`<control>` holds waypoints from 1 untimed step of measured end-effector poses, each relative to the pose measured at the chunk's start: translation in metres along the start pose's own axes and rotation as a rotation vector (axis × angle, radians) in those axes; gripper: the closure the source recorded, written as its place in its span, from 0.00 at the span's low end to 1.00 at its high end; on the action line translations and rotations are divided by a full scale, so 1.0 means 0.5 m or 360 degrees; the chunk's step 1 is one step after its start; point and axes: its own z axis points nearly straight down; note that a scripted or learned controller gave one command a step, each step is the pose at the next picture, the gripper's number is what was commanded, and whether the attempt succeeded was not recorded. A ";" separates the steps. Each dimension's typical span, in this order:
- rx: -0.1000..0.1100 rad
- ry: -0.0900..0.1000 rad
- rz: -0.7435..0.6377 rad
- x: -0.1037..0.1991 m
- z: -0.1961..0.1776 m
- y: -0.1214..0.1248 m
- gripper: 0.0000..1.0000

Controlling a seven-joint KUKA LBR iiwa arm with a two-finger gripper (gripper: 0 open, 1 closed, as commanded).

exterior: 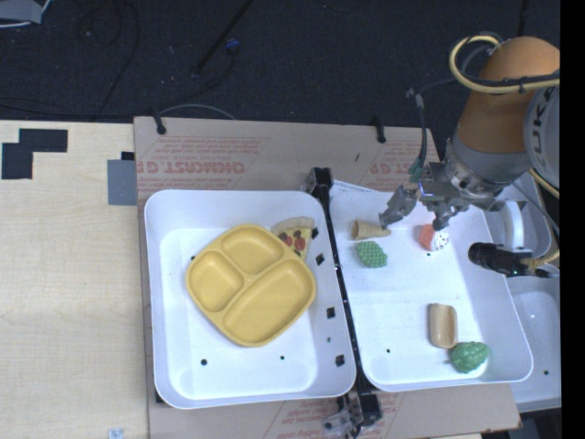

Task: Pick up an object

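Note:
My gripper (420, 214) hangs over the far part of the right bin (402, 373), open, with nothing between its fingers. Its left finger (397, 208) is just above and right of a small tan cone (369, 230). Its right finger (445, 216) is close above a red and white piece (428, 238). A green knobbly piece (371, 255) lies just below the cone. Nearer the front of the same bin lie a tan bread-like roll (441, 325) and a green leafy piece (469, 356).
The left bin (174, 355) holds a yellow divided plate (251, 284), with a pizza slice (294, 236) at the plate's far right edge. A black divider (336, 300) runs between the bins. Bare white floor lies in the middle of the right bin.

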 end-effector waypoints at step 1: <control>-0.0019 -0.0002 -0.0002 0.000 -0.014 0.004 0.00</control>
